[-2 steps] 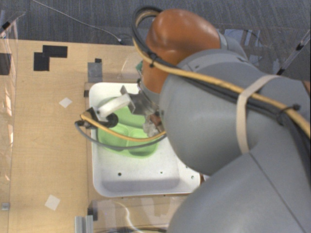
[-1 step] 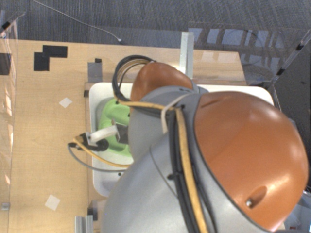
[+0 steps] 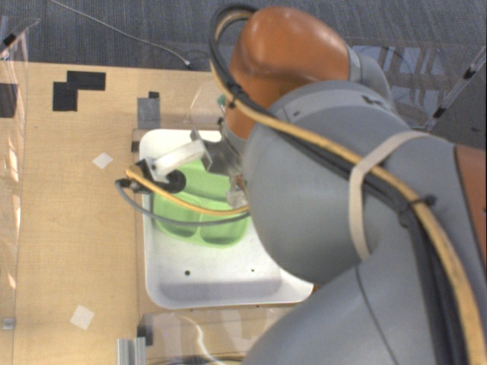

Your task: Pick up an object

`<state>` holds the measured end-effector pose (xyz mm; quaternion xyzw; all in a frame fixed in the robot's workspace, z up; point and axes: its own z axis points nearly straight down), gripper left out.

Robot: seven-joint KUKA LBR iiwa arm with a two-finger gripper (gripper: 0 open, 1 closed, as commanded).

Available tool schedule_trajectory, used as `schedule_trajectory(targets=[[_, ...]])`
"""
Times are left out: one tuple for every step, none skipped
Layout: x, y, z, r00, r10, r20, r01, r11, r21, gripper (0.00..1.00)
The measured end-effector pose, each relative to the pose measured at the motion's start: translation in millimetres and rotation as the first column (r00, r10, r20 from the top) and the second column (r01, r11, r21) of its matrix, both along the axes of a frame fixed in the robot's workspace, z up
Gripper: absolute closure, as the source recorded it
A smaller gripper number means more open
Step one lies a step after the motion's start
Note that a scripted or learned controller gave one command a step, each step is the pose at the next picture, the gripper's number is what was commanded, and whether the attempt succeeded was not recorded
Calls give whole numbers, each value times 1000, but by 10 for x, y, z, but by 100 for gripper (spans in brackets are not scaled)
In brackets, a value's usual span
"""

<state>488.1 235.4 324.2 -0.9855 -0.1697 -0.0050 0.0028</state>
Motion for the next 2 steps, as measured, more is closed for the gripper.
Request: schedule_trajectory(targets=[[-16,-9,-668,991,-136,-11,136,991,-10,100],[-17,-19,-1093,991,-137,-10,137,991,-9,100]])
